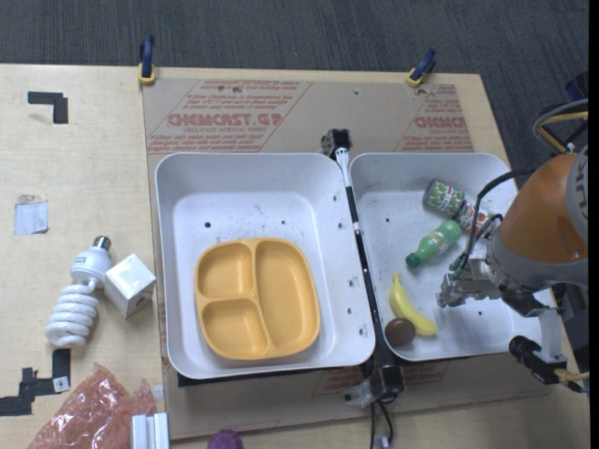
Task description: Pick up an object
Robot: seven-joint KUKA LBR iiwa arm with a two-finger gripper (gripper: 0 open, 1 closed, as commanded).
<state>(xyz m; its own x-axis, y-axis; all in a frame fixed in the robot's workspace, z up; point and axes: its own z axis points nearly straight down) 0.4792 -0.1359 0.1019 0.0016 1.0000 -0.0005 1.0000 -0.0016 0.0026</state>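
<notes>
Low over the floor of the right-hand bin [374, 195], the pincer [456, 293] points down with nothing visible between its fingers; whether they stand wide or narrow cannot be told. Just to its left lies a banana [410, 309], with a brown ball [400, 331] beyond it; a green bottle [435, 243] lies just above. No object is lifted yet; the whole pick remains.
</notes>
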